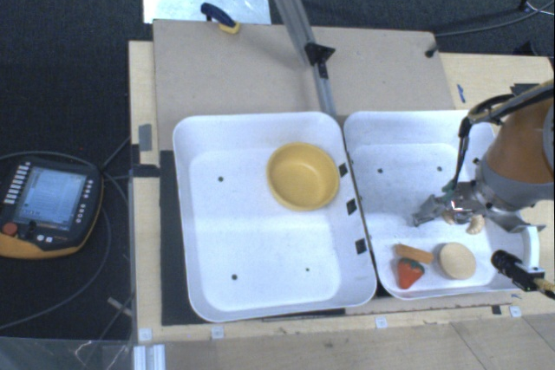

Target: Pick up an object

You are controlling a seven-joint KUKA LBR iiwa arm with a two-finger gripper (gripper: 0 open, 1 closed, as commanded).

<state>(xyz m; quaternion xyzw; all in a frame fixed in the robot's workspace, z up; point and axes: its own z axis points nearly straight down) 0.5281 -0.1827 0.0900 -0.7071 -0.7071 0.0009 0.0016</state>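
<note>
I've got the arm [520,156] in from the right, wrist over the right bin [390,134]. End effector [447,210] sits low above that bin's floor, a grey linkage sticking out to the left of the wrist. I cannot tell how it's set; the metal parts blur together from this angle. Nothing visibly pinched.

Candidates in the right bin, near the front wall: a round beige object [457,261], a small red piece with an orange strip on top [411,267] just left of it, the two nearly touching. A small tan bit [474,226] lies just beside the wrist, partly hidden, can't identify it. Left bin [217,273] has a yellow bowl [303,176] near its back right corner, well apart from the arm.

Step in hand, my read: approach or pre-grasp, no pick yet. All objects rest on bin floors.

Next move, as I judge it: choose a target, likely the beige round one or the red piece since they're nearest. Shift toward the front of the bin, centre over one item, descend, close. Risk: those two sit close together and near the wall, so a sloppy descent could nudge both or clip the wall. Pendant [48,205] sits off the tabletop to the left, irrelevant.
</note>
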